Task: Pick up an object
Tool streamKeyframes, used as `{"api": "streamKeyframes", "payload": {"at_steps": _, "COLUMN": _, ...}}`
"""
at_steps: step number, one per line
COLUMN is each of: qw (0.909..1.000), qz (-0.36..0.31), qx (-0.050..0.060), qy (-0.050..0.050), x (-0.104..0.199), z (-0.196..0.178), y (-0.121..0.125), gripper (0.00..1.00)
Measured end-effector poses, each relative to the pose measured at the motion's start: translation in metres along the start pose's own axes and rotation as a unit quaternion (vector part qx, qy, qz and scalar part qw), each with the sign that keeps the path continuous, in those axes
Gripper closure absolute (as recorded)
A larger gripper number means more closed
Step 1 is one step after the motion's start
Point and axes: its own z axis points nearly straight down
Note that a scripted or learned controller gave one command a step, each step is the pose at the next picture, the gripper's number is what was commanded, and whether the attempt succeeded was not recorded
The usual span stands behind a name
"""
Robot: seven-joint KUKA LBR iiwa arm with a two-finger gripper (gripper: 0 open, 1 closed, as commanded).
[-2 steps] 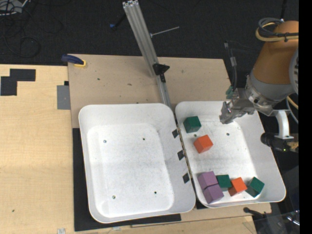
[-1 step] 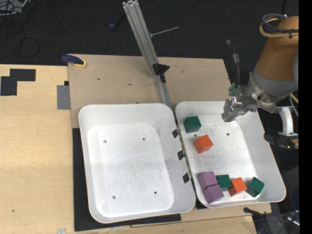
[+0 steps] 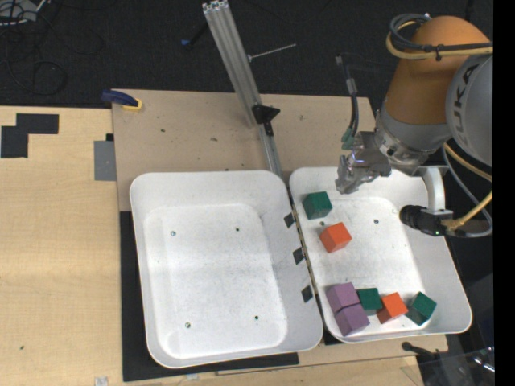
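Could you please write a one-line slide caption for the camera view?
Gripper poised above right bin near green cube and orange cube.

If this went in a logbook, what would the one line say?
arm: over right bin | gripper: above green block, nothing visibly held | orange block: untouched

A slanted aluminium rail (image 3: pixel 238 63) crosses the wooden bench (image 3: pixel 64 215); a blue-handled clamp (image 3: pixel 121 99) lies at its far edge.

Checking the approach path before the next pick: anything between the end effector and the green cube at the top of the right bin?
Nothing visible. The end effector is above the right bin's far edge, and the green cube lies just to its left with bare bin floor between them. The nearest orange cube sits on the cube's other side, apart from it.
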Motion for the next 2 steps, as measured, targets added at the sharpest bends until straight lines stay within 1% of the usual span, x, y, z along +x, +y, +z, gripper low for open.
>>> {"api": "streamKeyframes", "payload": {"at_steps": 2, "qw": 1.0, "qz": 0.0, "qx": 0.0, "qy": 0.0, "x": 0.121, "z": 0.02, "y": 0.021, "gripper": 1.0}}
